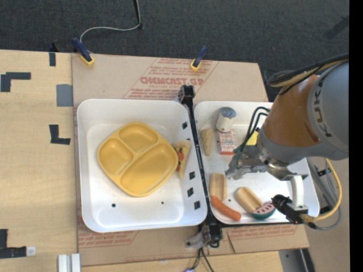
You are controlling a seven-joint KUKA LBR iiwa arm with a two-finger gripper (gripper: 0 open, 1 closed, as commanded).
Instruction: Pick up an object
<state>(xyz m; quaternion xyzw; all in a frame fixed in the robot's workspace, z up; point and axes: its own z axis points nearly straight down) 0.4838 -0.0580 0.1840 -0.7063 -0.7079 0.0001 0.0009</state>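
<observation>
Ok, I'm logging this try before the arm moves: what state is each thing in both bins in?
yellow divided plate: lying flat in the left bin, tilted askew.
small carton: lying on its side in the right bin.
hot dog: lying flat near the front rim.
bread roll: lying flat, beside the hot dog.
watermelon slice: resting at the front rim.
gripper: low over the right bin.

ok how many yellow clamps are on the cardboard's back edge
2. One clamp sits at the cardboard's back left corner, with a cable leading away from it. The other clamp sits further right along the same edge, behind the divider between the bins.
</observation>
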